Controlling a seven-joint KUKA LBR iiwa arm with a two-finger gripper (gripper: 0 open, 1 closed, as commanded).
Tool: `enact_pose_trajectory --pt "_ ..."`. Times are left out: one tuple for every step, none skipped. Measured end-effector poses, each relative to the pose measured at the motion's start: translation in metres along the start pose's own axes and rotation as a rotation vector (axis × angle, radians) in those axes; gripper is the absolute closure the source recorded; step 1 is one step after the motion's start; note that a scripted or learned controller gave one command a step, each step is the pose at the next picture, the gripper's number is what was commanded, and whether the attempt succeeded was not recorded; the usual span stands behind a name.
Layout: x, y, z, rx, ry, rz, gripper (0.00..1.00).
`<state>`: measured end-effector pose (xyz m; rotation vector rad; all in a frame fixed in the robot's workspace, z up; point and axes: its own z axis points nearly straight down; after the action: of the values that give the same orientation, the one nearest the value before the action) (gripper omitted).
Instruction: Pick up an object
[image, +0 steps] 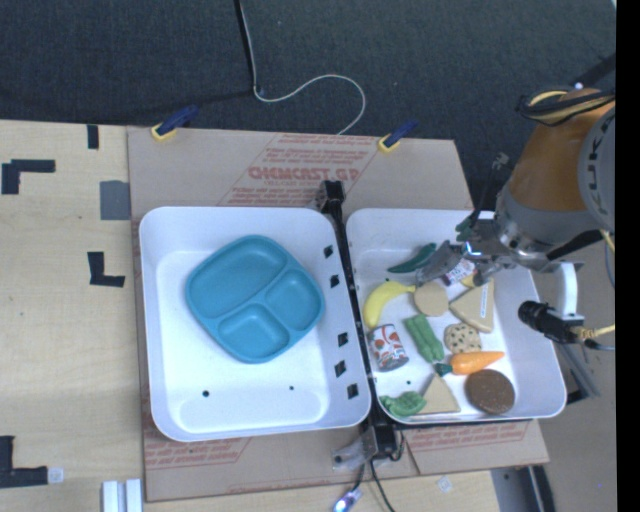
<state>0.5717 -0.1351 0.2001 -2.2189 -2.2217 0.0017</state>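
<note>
Grey claw hangs over the right bin's toys, its grip too blurred to tell.

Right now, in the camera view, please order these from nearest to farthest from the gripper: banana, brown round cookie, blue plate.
Measured from the gripper:
1. Banana, right bin, just to its left.
2. Brown round cookie, right bin's lower corner.
3. Blue plate, left bin.

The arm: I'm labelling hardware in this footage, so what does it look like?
The arm is bulky and rounded, grey with a broad orange band above the wrist. Its gripper is a dark metal assembly with small teal and white parts. A black cylindrical piece sticks out beside it.
</note>
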Motion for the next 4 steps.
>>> enact_pose_trajectory --pt "0.063 -0.037 0.006 0.004 0.003 -0.004 0.0" --pt "0.092 -0.034 -0.041 -0.004 0.001 -0.004 0.0" --pt "0.09 -0.035 -0.048 0.0 0.0 -0.002 1.0" --pt "0.107 -0.075 -0.123 -0.006 0.001 -0.002 1.0"
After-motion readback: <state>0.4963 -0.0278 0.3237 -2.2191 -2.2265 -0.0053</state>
